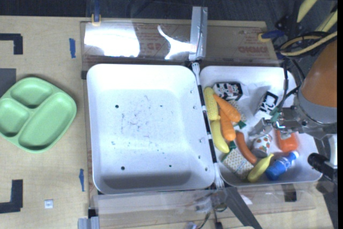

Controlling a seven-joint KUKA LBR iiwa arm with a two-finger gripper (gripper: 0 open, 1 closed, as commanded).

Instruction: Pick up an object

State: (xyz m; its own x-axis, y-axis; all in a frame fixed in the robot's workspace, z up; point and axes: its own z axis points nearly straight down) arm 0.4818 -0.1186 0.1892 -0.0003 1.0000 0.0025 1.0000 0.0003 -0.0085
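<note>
The arm [321, 88] comes in over the right edge of the bench [43, 40], its orange band above the right bin [244, 73]. The claw [276, 125] hangs low over the middle of that bin, just above the jumble of things there; whether it is spread or pressed together I cannot tell, since the wrist and cables cover it.

The right bin is crowded. Along its left wall lie a corn cob [211, 103] and, nearer the front edge, a yellow banana [218, 135]. Beside them two carrots [229, 110] slant toward the middle, with a thinner orange piece [245, 148] pointing to the front. A black-and-white patterned object [228, 90] sits near the back wall. Just beside the claw lie a small white speckled object [262, 143] and an orange-red object [289, 141]. At the front right are a blue bottle [278, 167] and another yellow fruit [259, 168], touching each other.

The left bin [144, 126] stands beside the right one, walls touching. A green divided plate [35, 113] rests near the bench's left edge, well apart from both bins.
</note>
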